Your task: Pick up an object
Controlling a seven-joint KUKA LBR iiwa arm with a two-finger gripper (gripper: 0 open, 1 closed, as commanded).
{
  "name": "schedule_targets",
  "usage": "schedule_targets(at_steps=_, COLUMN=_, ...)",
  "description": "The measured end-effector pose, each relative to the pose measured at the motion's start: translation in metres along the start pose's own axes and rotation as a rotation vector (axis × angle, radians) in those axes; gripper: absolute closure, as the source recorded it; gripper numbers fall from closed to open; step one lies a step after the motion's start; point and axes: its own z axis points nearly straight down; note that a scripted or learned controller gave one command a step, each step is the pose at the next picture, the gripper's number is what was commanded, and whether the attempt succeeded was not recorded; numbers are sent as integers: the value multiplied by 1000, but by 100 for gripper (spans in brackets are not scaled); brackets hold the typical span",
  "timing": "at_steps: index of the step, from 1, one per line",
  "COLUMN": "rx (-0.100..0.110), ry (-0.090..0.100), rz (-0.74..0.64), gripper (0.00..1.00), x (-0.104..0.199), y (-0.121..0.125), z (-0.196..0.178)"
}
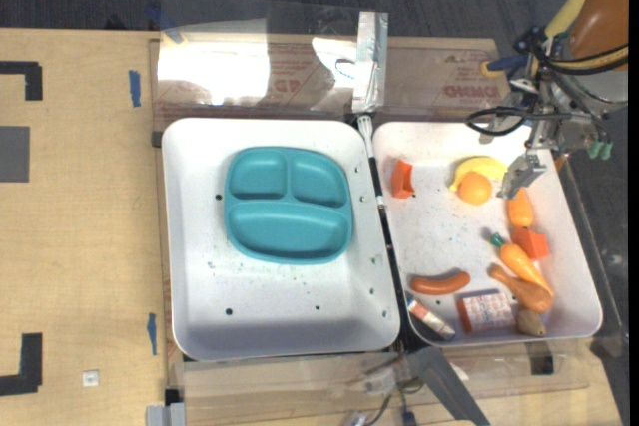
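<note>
Gripper [521,177] fingers are seen low over the right bin [439,214], toward its 2 o'clock corner, but whether they are parted or closed cannot be told from this slant; nothing is seen clamped between them. The approach step is judged to be in hand, with no object yet lifted.

Nearest the camera, along the bin's 6 o'clock edge, a small red-labelled can [486,310] and a tube [427,316] are laid, with a sausage [440,283] just above them. At 4 o'clock, a carrot [521,266] is set among other orange pieces. Farther back, a yellow-and-orange fruit [474,182] lies just at 9 o'clock of the fingers, and an orange piece [520,210] just at 6 o'clock of them. Either is judged the likely target; a short sideways correction and a descent would be called for before closing.

The arm is brought in from 2 o'clock, the wrist [559,115] held steeply downward, cables looped around it. In the left bin [200,314], a teal divided plate [290,205] is laid.
</note>
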Motion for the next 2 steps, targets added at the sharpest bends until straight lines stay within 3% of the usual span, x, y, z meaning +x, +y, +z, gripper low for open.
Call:
schedule_targets(at_steps=1, rx=2, ry=-11, rz=-42, gripper=0, x=-45, y=-9, z=143)
schedule_targets(at_steps=2, rx=0, ry=-7, rz=55, gripper=0, x=-29, y=3, z=156)
